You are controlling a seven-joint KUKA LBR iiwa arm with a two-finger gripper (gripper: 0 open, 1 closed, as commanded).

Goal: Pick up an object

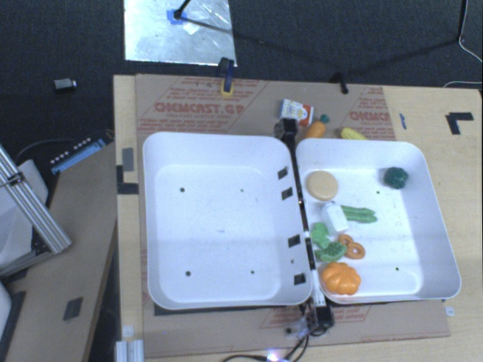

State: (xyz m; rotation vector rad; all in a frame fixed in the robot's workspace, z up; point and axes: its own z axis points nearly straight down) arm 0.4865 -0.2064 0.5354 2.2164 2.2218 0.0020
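The right bin holds several toy foods along its left side. A tan round cookie-like disc lies near the top. Below it sit a small white block, a green pea pod, a green leafy piece, an orange pretzel ring and an orange pepper. A dark green broccoli-like ball rests alone near the bin's far right corner.
The left bin stands beside the right one. On the cardboard behind the bins lie a carrot, a yellow banana-like piece and a small white-and-red packet. A blue-yellow clamp grips the far edge.
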